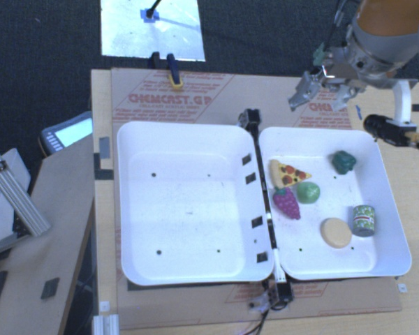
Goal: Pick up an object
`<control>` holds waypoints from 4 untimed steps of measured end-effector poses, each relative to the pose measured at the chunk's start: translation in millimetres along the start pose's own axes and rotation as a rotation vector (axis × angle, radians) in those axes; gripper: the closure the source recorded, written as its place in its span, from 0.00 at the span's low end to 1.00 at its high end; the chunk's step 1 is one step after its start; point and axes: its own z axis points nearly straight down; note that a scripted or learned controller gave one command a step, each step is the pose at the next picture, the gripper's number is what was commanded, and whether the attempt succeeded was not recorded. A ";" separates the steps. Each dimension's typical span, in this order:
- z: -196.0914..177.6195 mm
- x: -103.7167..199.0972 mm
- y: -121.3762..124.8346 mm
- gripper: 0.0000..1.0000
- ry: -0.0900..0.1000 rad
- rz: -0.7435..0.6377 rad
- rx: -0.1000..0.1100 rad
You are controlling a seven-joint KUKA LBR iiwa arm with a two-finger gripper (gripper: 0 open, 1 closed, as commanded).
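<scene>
My gripper hangs above the bench just behind the far edge of the right bin, with nothing visible between its fingers. In that bin lie a pizza slice, a green ball, a bunch of purple grapes, a dark green lump, a small can with a green label and a tan round disc. All of them sit well below and in front of the gripper.
The left bin lies beside the right one, joined by a black-clipped divider. A blue and yellow clamp sits at the bench's far edge. A grey sheet lies on the dark floor behind.
</scene>
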 end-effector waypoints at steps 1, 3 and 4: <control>-114.9 -12.1 -54.1 0.00 -0.001 0.006 0.003; -131.2 43.6 -14.0 1.00 -0.001 0.002 0.010; -123.0 93.3 35.2 1.00 0.000 0.002 0.012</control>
